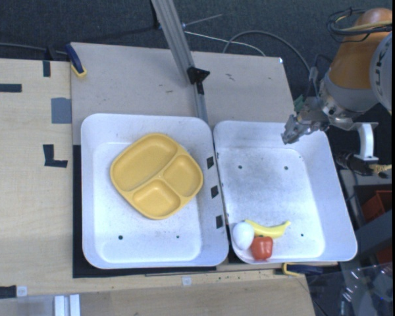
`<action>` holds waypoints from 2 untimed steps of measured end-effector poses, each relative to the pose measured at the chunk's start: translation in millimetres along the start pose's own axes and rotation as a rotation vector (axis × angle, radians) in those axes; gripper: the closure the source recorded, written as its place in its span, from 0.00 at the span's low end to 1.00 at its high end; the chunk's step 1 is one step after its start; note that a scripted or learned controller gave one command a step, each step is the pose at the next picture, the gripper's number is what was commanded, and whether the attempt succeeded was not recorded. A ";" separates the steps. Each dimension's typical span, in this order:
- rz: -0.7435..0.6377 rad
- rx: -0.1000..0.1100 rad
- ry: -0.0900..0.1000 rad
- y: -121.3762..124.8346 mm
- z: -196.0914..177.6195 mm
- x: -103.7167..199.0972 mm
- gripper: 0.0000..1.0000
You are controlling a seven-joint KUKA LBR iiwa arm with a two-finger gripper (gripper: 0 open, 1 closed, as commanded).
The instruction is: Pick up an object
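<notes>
Bench (26,176) of pale wood, largest surface, runs off the left and bottom edges. Two shallow white bins side by side on it. Left bin (99,242) holds a yellow divided plate (157,174) with three compartments, set at a slant, roughly centred. Right bin (276,176) has a speckled, scuffed floor, mostly bare.

Arm (359,64) enters from the right, grey with an orange band, partly cut off by the frame edge. Gripper (293,134) hangs over the right bin's upper right corner, near the rim, well apart from the objects. It is small and dark against the rim; whether it is spread or closed cannot be told. Nothing visible in it.

Objects cluster in the right bin's lower left corner, touching one another. Banana (271,228): long axis nearly left-right, slightly curved, right tip raised toward the upper right. White round object (242,235) just left of it, hard to identify. Red object (263,247), maybe a pepper or tomato, below the banana, beside the white one.
</notes>
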State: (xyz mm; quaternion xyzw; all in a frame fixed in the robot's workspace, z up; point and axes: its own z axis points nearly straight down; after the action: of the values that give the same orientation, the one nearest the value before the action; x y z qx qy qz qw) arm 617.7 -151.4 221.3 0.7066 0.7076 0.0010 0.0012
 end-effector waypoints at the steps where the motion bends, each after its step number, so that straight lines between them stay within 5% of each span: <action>1: -0.002 0.005 0.001 -21.1 1.0 38.0 1.00; 2: -0.004 0.006 0.002 -40.4 -8.6 81.3 1.00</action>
State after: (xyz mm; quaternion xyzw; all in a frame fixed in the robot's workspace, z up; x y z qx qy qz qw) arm 577.1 -70.1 229.8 0.7052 0.7090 -0.0003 -0.0017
